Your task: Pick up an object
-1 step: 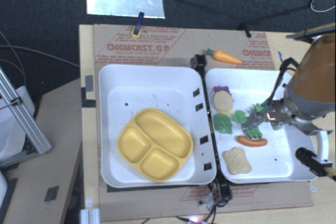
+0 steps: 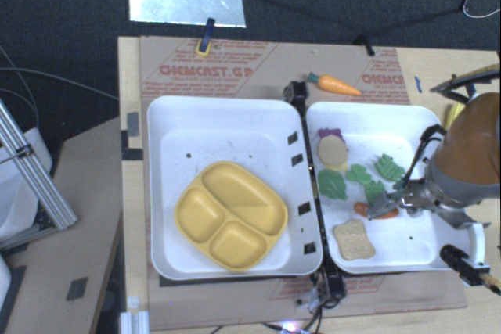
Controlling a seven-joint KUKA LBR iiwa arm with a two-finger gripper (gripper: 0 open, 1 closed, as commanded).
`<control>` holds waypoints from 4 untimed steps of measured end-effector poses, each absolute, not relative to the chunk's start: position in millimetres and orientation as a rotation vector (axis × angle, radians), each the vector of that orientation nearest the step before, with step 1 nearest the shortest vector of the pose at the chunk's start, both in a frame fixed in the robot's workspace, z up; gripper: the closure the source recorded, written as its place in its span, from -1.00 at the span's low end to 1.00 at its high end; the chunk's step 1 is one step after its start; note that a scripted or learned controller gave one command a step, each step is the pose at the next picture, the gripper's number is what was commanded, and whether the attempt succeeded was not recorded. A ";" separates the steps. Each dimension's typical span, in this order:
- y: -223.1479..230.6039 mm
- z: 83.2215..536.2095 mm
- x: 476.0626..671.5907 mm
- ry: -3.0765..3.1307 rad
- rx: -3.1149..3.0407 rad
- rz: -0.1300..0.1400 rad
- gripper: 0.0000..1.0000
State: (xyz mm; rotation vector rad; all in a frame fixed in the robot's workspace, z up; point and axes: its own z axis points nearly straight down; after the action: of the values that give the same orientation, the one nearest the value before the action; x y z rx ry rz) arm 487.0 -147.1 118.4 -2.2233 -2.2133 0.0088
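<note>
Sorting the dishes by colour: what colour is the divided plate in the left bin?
Yellow. The divided plate shows plainly in the camera view.

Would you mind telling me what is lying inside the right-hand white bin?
The right bin holds a bread slice, green leafy pieces, a round beige piece and an orange piece, partly covered by the gripper.

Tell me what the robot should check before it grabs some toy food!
1. End effector is over the right bin: ok.
2. A toy is close to it: ok, a small orange-red piece lies right beside it.
3. That piece is already held: cannot tell.
4. Neighbours out of the way: not ok, green leafy pieces crowd close.
5. Slice of bread lies apart from the rest: ok.
6. Yellow divided plate sits in the left bin: ok.
</note>
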 end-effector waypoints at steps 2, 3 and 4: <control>-136.1 84.6 486.6 -2.221 -2.225 -0.001 -1.00; -179.1 84.8 486.5 -2.222 -2.227 0.001 -1.00; -176.1 95.1 487.7 -2.225 -2.222 -0.004 1.00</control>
State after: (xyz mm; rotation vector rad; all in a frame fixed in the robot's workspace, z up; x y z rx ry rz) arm 487.7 -176.1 95.1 -2.2222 -2.2252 -0.0036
